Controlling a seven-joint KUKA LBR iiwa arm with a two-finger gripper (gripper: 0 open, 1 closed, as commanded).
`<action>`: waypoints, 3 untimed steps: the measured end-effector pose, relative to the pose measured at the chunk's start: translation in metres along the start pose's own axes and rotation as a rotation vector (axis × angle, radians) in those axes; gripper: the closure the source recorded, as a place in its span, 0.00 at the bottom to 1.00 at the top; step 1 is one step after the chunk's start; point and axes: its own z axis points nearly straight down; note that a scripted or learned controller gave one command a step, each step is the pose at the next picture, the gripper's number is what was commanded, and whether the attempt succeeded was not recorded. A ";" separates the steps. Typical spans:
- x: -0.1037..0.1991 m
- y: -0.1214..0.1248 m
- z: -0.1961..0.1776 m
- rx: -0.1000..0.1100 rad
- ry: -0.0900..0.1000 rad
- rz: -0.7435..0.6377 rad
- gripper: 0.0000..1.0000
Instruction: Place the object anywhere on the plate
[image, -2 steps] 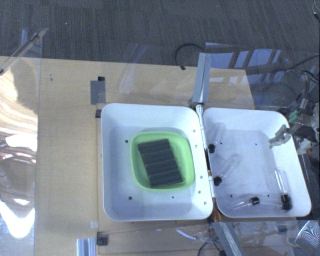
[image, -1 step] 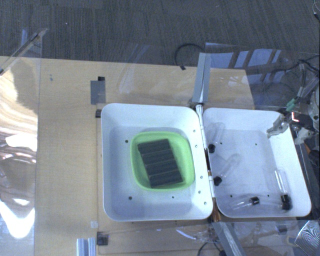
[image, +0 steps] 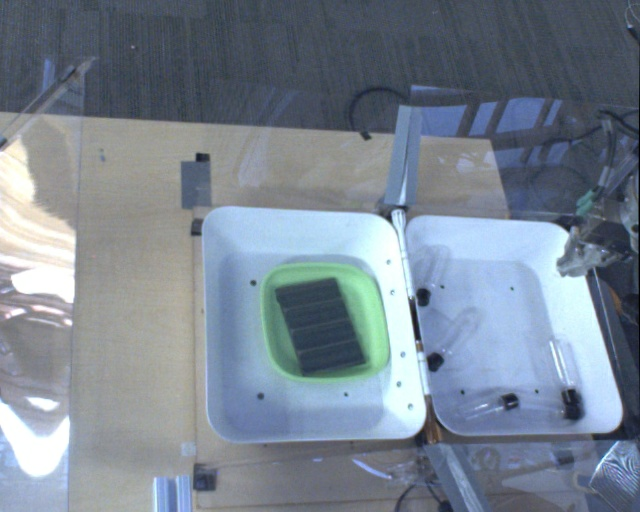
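Observation:
A dark grey ribbed rectangular block (image: 320, 325) lies flat in the middle of the lime-green square plate (image: 271, 322). The plate rests on the floor of the left white bin (image: 230, 300). My gripper (image: 581, 254) hangs at the far right, over the upper right rim of the right bin (image: 500, 300), well away from the plate and the block. Only part of the gripper is visible there, and nothing visible hangs from it.
Several clear plastic tubes with black caps lie in the right bin: one near the left wall (image: 424, 282), one in the middle (image: 452, 335), one along the front (image: 490, 405), one at the right (image: 565, 378). A grey bracket (image: 402, 160) stands behind the bins.

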 end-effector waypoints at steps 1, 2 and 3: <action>0.000 0.000 0.000 0.000 0.000 0.000 0.00; 0.002 0.002 -0.012 -0.008 -0.002 -0.009 1.00; 0.002 0.002 -0.012 -0.008 -0.001 -0.008 0.00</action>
